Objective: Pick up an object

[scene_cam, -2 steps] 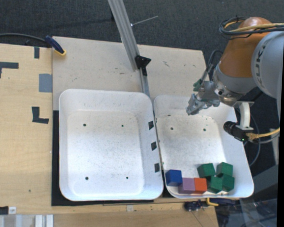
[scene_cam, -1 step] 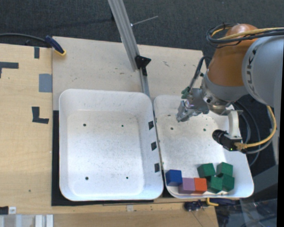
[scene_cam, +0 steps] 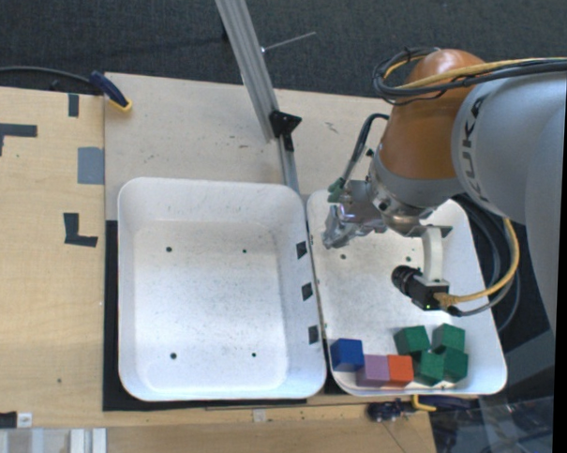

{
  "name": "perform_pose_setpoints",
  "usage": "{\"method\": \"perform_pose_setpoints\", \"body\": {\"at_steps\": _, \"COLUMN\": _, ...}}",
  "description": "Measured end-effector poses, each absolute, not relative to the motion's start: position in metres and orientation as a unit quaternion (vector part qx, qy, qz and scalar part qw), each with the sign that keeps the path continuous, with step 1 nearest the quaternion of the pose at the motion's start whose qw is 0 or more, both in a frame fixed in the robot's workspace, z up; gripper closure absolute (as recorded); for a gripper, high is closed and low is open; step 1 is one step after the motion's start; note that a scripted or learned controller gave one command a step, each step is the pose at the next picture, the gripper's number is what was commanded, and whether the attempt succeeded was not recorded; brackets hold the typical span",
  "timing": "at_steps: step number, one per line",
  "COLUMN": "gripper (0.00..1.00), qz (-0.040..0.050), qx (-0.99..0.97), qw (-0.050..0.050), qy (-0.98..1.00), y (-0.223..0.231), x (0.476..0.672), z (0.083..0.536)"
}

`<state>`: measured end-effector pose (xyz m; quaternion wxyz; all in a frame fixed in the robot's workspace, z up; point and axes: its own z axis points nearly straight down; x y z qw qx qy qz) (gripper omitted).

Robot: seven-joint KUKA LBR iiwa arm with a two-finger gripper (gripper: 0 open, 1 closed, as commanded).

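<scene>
Several small blocks — blue (scene_cam: 347, 353), purple (scene_cam: 378, 368), orange (scene_cam: 400, 368) and a cluster of green ones (scene_cam: 434, 352) — huddle in the near corner of the right bin (scene_cam: 356, 280). Well apart from them, the gripper (scene_cam: 338, 228) hangs over the bin's far end, carrying nothing; whether its metal fingers are spread cannot be told.

The scene is lit evenly and fairly brightly from above, with no hard shadows cast. A soft, short shadow is seen just beneath the gripper (scene_cam: 338, 231) on the floor of the right bin (scene_cam: 375, 281). The left bin (scene_cam: 206, 293), left of the gripper, is rendered near-white, and a fine dark speckle is visible on its floor. A mild sheen is carried by the orange band (scene_cam: 429, 124) above and right of the gripper. Focus is slightly soft throughout, and detail at the gripper is smeared.
</scene>
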<state>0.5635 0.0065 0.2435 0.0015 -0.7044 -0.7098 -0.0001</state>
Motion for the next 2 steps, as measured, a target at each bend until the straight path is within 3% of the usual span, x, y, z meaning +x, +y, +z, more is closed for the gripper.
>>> {"method": "perform_pose_setpoints", "body": {"at_steps": 2, "gripper": 1.00, "qz": 0.0005, "qx": -0.705, "qw": 0.002, "qy": -0.710, "y": 0.096, "x": 0.513, "z": 0.237}}
